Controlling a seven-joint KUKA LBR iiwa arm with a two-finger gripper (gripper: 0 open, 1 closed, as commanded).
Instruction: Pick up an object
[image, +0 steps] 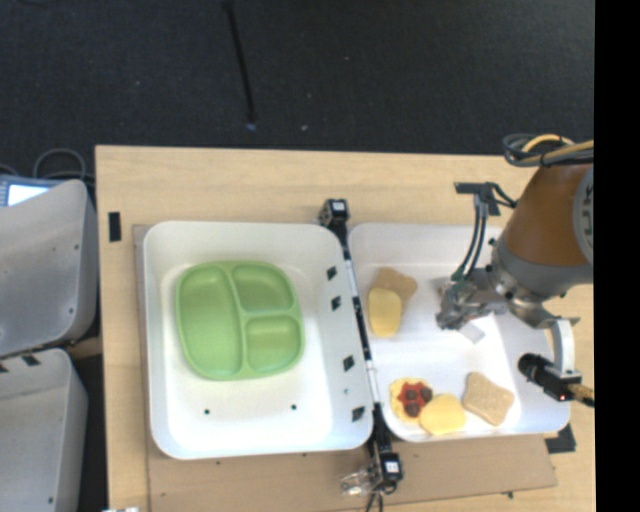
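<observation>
End effector (462, 308) is hovering in the right bin (425, 240); its opening cannot be told. Toy food is lying apart from it: yellow piece (385, 311), possibly bread slice (488, 398).

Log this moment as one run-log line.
gripper: above right bin, holding nothing seen | yellow food piece: in right bin | green divided plate: in left bin

The grey arm (545, 235) with its orange band reaches in from the right, wrist angled downward and leftward, its gripper (455, 310) hanging low and dark.
</observation>
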